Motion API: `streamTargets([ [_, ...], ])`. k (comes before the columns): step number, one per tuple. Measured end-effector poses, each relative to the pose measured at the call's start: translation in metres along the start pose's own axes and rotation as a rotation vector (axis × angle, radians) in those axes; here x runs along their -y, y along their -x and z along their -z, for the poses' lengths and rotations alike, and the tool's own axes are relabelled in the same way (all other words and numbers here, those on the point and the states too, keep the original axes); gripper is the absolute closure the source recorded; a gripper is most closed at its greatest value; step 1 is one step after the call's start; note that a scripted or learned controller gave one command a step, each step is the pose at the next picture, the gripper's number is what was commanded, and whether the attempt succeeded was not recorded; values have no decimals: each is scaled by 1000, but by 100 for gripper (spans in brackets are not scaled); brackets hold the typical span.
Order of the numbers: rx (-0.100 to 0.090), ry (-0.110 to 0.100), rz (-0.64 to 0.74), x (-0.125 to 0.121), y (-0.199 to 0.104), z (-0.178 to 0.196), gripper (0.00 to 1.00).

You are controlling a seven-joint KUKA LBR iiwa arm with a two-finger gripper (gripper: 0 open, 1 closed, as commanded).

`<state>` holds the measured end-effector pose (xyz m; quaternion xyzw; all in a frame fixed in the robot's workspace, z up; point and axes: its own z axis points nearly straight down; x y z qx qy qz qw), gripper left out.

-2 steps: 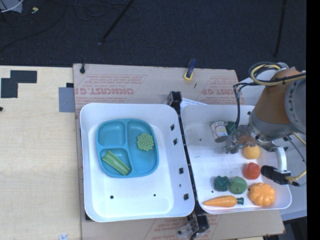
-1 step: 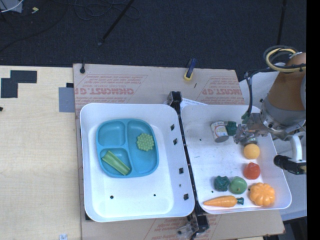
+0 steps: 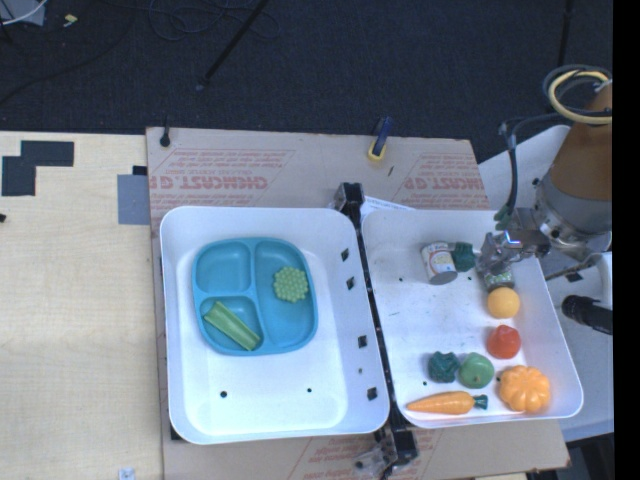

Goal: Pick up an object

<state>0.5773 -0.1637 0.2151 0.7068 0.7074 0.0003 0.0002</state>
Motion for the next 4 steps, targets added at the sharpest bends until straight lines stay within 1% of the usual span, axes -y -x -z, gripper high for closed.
streamTargets([
  [1, 0, -1, 1, 0, 1, 13, 100],
  [2, -3, -6, 3, 9, -53, 2, 100],
  [4, -2, -6, 3, 12, -147, -2, 100],
])
